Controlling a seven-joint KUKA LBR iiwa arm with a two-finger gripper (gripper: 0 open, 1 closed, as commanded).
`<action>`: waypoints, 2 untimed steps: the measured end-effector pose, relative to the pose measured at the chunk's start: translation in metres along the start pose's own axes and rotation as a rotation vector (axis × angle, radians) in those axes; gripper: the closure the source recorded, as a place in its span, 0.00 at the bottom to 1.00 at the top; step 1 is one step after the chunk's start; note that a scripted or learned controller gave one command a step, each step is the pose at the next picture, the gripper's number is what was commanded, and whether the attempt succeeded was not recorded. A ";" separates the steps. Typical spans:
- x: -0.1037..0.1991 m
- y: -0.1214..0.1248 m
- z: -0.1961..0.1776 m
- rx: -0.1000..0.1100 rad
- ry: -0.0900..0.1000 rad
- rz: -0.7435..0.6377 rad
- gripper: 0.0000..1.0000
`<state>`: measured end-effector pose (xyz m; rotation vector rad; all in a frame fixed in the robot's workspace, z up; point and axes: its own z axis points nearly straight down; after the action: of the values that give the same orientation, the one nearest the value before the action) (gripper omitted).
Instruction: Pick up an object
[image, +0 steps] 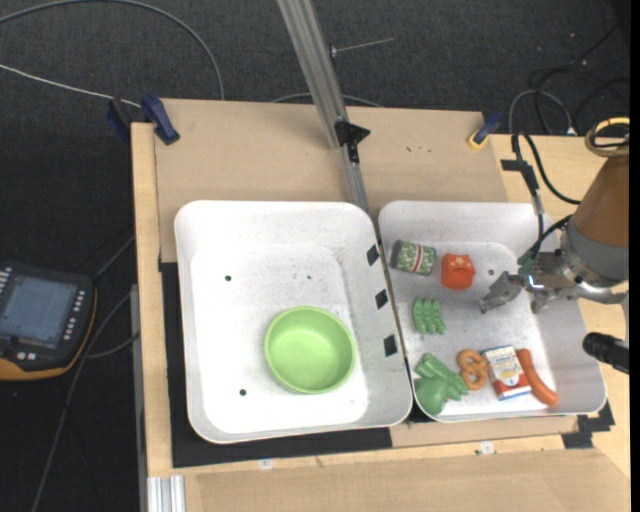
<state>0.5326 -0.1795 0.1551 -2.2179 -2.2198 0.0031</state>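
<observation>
Hovering over the right bin (560, 225), the gripper (510, 290) stood open and empty, positioned near the red pepper (457, 272) for a grasp.

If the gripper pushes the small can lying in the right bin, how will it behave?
The can lies on its side, so it will probably roll. It looks small, likely light. The red pepper beside it may stop it.

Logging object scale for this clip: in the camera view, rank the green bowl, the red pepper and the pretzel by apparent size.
1. green bowl, by far the largest
2. red pepper
3. pretzel, close to the pepper in size, so that order is unsure
</observation>
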 end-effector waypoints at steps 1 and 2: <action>0.000 -0.001 0.052 0.000 0.000 0.001 0.00; 0.000 0.001 0.039 -0.005 -0.001 0.000 1.00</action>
<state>0.5331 -0.1793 0.1158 -2.2216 -2.2227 -0.0019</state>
